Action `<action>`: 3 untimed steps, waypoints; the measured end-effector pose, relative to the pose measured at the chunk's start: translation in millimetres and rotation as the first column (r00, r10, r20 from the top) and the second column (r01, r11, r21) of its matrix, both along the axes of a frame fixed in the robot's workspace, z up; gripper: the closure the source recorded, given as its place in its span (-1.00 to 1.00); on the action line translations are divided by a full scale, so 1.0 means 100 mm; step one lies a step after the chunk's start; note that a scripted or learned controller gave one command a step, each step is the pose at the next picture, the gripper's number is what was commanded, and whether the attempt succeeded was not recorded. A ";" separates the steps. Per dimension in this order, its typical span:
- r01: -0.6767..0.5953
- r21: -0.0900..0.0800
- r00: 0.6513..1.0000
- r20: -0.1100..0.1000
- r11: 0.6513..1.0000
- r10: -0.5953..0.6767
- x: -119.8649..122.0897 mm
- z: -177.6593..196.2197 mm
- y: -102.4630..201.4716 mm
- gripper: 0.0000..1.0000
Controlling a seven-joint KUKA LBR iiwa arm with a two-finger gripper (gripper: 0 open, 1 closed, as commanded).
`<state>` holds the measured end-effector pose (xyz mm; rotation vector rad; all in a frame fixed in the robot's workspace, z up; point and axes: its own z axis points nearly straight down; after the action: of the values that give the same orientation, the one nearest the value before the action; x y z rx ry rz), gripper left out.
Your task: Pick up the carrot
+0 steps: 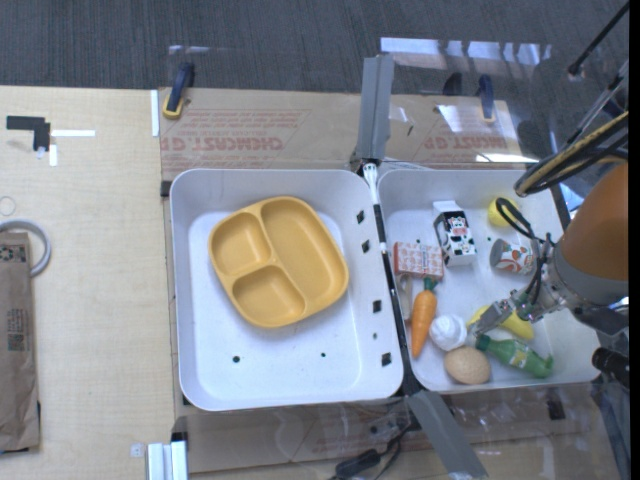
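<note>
Two white bins are seen side by side on the bench. Near the right bin's (480, 383) left wall the carrot (423, 317) lies. The gripper's (522, 303) opening cannot be told.

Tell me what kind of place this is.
Probably a robotics lab bench set up for pick-and-place trials: two white bins clamped side by side, a robot gripper reaching in, and toy food such as a carrot beside a yellow divided plate.
</note>
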<state>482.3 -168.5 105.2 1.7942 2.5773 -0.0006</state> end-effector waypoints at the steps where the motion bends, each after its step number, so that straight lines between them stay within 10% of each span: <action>1: 0.420 -0.001 0.908 -0.003 0.908 -0.420 -0.04 1.71 0.18 -1.00; 2: 0.705 -0.003 0.709 -0.005 0.709 -0.705 -0.06 0.52 0.66 -1.00; 3: 0.705 -0.003 0.709 -0.004 0.709 -0.705 -0.06 0.52 0.66 -1.00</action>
<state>476.3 -102.6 157.0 2.6449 1.7002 -0.0074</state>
